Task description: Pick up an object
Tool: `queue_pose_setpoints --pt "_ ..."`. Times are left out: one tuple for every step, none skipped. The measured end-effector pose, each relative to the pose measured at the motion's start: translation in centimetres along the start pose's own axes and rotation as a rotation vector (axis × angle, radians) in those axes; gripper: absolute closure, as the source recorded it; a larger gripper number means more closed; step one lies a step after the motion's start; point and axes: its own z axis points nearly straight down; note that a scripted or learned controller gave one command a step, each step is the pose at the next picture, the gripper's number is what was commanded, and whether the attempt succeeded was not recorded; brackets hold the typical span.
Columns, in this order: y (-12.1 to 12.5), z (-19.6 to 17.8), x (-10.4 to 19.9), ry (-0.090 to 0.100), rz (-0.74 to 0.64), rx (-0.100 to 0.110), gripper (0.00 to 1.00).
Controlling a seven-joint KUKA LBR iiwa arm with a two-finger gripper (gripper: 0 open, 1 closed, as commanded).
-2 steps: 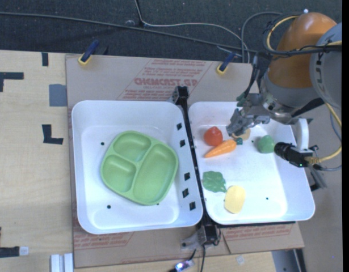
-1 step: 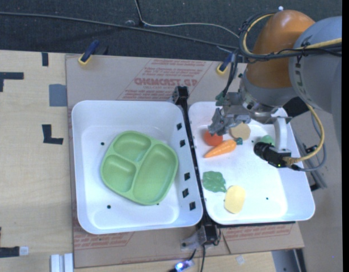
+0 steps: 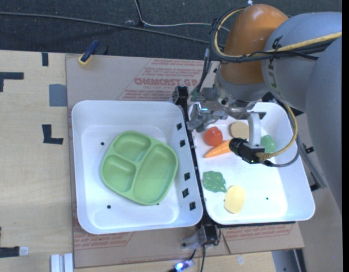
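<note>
My arm: it comes in from three o'clock, grey with the orange band bulging at about one o'clock, and bends down over the far end of the right bin [image 3: 299, 208].
My pincer [image 3: 211, 115]: it hangs over the right bin's eleven o'clock corner, just beside the wall shared with the left bin [image 3: 83, 169]. The metal parts blur together there, so I cannot tell how the pincer stands, and I see nothing gripped in it.
Red tomato [image 3: 213, 135]: in the right bin, just at six o'clock of my pincer, close under it but apart from it as far as I can judge.
Carrot [image 3: 218, 149]: orange, lying slantwise, touching or nearly touching the tomato at its six o'clock side.
Tan round piece [image 3: 239, 130]: at three o'clock of the tomato, partly hidden by my wrist gear.
Green piece [image 3: 268, 143]: small, by the right bin's three o'clock side, half covered by a black fitting and cable.
Leafy green piece [image 3: 214, 181]: toward six o'clock of the carrot, near the shared wall.
Pale yellow piece [image 3: 235, 199]: just at five o'clock of the leafy one.
Green divided plate [image 3: 140, 167]: lies alone in the middle of the left bin, well apart from my pincer, at its eight o'clock.
</note>
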Motion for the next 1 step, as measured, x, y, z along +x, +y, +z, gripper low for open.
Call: queue_pose_setpoints --pt "0.15 2.18 4.97 -0.002 0.002 0.003 1.00"
